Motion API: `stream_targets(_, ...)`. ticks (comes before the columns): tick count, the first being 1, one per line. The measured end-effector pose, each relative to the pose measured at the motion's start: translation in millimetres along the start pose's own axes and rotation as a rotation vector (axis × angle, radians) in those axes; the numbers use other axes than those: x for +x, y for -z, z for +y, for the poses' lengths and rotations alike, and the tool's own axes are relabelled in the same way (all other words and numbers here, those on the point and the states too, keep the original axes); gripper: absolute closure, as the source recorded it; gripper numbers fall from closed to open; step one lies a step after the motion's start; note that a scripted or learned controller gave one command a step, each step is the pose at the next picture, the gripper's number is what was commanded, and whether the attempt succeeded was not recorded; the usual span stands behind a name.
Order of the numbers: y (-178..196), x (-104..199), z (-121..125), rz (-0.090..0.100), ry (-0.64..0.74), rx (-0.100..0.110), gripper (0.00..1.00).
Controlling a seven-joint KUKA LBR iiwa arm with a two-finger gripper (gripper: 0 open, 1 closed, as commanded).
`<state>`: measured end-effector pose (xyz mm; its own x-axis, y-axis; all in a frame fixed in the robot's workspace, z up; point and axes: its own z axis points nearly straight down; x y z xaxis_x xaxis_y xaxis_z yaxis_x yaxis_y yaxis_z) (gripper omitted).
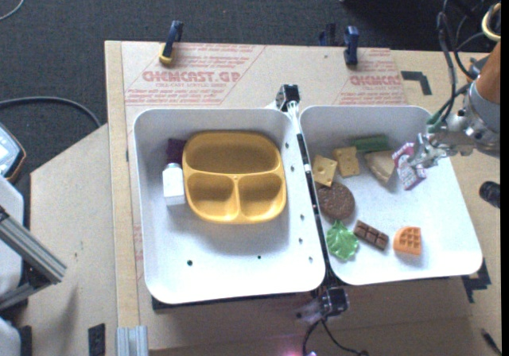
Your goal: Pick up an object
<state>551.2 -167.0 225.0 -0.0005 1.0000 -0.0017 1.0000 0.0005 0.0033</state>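
Pink-and-white packet (409,175) lies in the right bin (453,211), directly beneath the gripper (420,154) and so close to its tip that the two look to be touching. Whether the jaws are spread, pressed together or already pinching the packet cannot be told from this slanted view.

The step in hand looks like the grasp itself: the arm is low over the bin, at the packet rather than above it. If the packet is not yet held, the next move calls for closing squarely on it and lifting straight up. A thin, flat item may slip or stay on the floor of the bin.

Just to the camera's left of the jaws sits a beige wedge (382,165), with a green block (371,143) beyond it. Two cheese pieces (335,165) lie further off that way. Nearer the camera are a brown patty (335,201), a lettuce leaf (343,241), a chocolate bar (371,234) and an orange waffle (408,240), all well apart from the jaws.

The left bin (159,267) holds a yellow divided tray (233,176) and a small white bottle (173,184). Both bins rest on a pale printed board (238,68) over dark carpet (79,13).
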Motion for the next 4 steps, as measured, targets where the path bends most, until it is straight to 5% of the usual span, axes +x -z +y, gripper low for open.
stream_targets(2,-3,89,-47,0.005,0.003,0.007,1.0)
stream_targets(3,8,110,-73,0.004,0.002,0.007,1.0)
stream_targets(4,-6,96,-69,0.002,-0.002,0.008,1.0)
